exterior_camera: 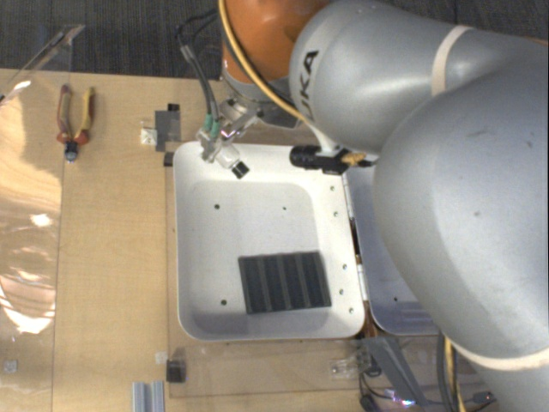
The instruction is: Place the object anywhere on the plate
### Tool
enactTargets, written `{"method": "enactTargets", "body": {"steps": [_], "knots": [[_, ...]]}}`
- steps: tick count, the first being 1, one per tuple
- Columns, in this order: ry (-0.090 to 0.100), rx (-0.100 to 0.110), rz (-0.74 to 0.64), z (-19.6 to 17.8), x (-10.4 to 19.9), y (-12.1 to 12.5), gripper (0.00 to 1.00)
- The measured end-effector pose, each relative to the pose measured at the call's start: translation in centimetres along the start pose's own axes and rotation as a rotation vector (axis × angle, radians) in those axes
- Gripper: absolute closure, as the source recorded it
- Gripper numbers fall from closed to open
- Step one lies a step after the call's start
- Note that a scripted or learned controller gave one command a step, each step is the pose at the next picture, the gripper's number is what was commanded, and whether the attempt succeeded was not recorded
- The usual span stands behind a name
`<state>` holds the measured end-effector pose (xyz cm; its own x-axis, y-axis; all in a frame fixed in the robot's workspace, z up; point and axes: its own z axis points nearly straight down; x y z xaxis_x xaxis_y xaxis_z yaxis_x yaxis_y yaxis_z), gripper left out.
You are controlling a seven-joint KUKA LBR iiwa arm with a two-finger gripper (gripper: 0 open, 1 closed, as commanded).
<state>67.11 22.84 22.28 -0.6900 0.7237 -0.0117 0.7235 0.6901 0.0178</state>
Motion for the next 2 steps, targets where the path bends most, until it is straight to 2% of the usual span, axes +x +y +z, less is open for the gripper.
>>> {"method": "enactTargets", "body": {"steps": [2], "knots": [[-0.009, -0.013, -0.008, -2.5, 0.0, 0.3, 1.0]]}}
